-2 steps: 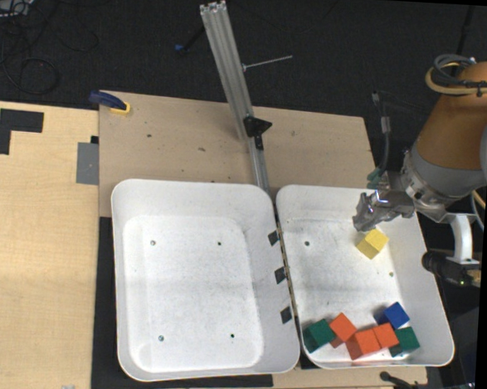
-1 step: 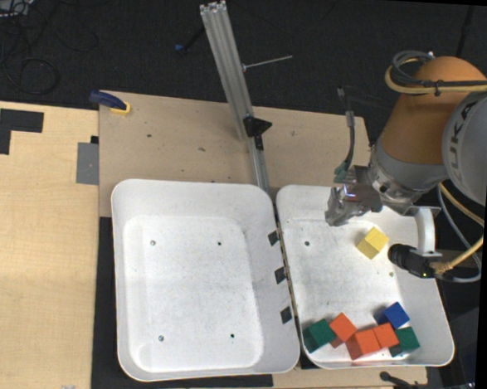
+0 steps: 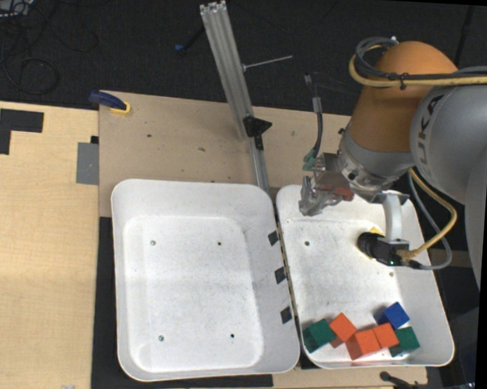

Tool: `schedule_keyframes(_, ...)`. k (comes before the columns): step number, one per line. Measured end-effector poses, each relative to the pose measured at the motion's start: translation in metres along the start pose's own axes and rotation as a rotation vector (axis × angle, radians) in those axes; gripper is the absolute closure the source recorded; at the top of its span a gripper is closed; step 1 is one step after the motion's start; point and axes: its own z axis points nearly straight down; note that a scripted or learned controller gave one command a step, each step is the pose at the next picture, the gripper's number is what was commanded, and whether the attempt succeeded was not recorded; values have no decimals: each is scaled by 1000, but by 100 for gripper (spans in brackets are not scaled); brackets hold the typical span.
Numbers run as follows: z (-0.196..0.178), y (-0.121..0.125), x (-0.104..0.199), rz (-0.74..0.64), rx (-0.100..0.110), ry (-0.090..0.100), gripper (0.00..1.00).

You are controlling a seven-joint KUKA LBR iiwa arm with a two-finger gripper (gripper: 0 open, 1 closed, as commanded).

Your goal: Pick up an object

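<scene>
Hovering hand [image 3: 314, 201], grip unclear, well apart from the blocks [image 3: 365, 333].

Pale wood tabletop [image 3: 32, 241] stretches across the left side, light grain showing, with a darker tan board [image 3: 181, 139] laid over it toward the back. Black patches [image 3: 11, 127] sit on the pale wood at the left, a grey one [image 3: 86, 163] just beside them. A blue and yellow clamp [image 3: 109, 100] grips the tan board's far left corner. A slanted aluminium rail [image 3: 231, 72] rises from the board's middle. Behind, everything goes dark, cables [image 3: 24, 0] looping across the black floor at top left.
</scene>
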Motion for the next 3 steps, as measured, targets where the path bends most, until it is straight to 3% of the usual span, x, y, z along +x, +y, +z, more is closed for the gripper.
schedule_keyframes(1, 3, 20, 40, 2, 0, -1, 100)
schedule_keyframes(2, 19, 24, 87, 1, 4, -1, 100)
schedule_keyframes(3, 19, 24, 86, -1, 3, -3, 0)
